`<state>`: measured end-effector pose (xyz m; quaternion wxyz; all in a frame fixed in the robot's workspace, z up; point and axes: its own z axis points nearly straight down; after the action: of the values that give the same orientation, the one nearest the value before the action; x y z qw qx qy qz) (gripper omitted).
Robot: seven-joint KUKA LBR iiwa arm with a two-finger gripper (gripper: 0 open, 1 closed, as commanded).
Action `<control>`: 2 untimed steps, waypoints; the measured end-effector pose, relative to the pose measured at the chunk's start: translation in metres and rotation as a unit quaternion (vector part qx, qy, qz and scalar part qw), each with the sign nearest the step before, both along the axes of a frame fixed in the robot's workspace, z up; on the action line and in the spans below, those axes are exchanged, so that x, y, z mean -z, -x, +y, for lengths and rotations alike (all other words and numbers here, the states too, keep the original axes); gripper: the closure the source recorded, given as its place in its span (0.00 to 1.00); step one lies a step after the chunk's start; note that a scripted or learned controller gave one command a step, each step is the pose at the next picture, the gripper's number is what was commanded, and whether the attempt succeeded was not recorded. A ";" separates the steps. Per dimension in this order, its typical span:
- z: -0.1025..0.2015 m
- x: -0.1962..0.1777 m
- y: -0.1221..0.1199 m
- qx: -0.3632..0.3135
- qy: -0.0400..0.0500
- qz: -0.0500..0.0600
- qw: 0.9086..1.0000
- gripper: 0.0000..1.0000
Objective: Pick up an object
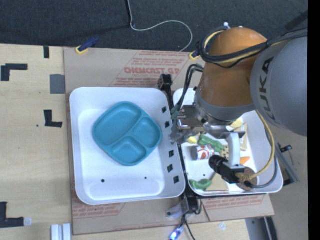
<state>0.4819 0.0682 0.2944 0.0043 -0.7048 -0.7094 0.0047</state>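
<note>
Currently on the counter (pixel 30 149): two shallow white bins side by side, resting on a cardboard sheet (pixel 145 69) printed with red lettering.

Left bin (pixel 85 184): holds one blue divided plate (pixel 127 133) with three compartments, lying flat, slightly up from the bin's middle. It touches no other thing.

Right bin (pixel 270 184): lies just beside the left bin, their rims meeting along a row of black clips (pixel 170 154). Much of it is covered by the arm. Its contents are a cluster of small things, partly hidden: a green piece (pixel 212 143) close to the shared rim, a red and white piece (pixel 202 154) just below it, a second green piece (pixel 201 184) at the bin's near edge, an orange bit (pixel 244 160) and a pale yellow thing (pixel 237 124) on the side away from the left bin. Their exact kinds cannot be told.

Arm (pixel 280 84): grey, with an orange section (pixel 227 71), reaching over the right bin. Black cables run over the orange part and a yellow cable curves along the bin's outer side.

Claw (pixel 186 126): sits above the right bin's edge nearest the left bin, just above the green piece. Whether it is open or closed cannot be told, and nothing is seen gripped.

Beyond the cardboard, away from the left bin: a dark carpet (pixel 60 9) with a thin white cable (pixel 160 26) looping across it.
</note>
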 end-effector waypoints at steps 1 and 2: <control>-0.054 -0.092 -0.002 0.005 0.000 -0.010 1.000 1.00; -0.010 0.011 0.000 0.001 0.000 0.000 1.000 1.00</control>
<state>0.4818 0.0578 0.2831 0.0041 -0.7057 -0.7085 0.0047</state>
